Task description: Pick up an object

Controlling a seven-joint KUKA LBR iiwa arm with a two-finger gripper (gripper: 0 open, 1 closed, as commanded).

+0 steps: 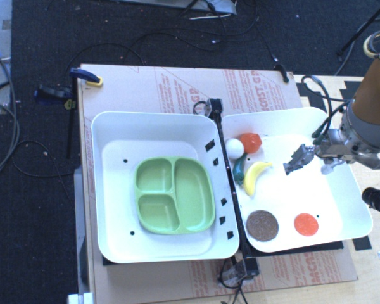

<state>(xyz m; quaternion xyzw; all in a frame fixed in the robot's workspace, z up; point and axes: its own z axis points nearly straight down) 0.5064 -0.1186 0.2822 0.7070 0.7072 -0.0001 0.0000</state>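
Note:
The right bin (342, 189) holds several small objects: a yellow banana (254, 176), a white ball (234, 147), an orange-red round piece (249, 142), a teal item (239, 168), a brown speckled disc (262, 225) and an orange disc (306, 223). My gripper (297, 159) hangs over the middle of this bin, to the right of the banana, at the end of the grey arm with its orange band (372, 94). Nothing shows between its fingers, and all the objects lie on the bin floor.
The left bin (107, 189) holds a light green divided plate (175, 194). A black divider with clips (225, 182) runs between the bins. Cables and a blue-yellow clamp (85, 76) lie beyond the bench's far-left corner.

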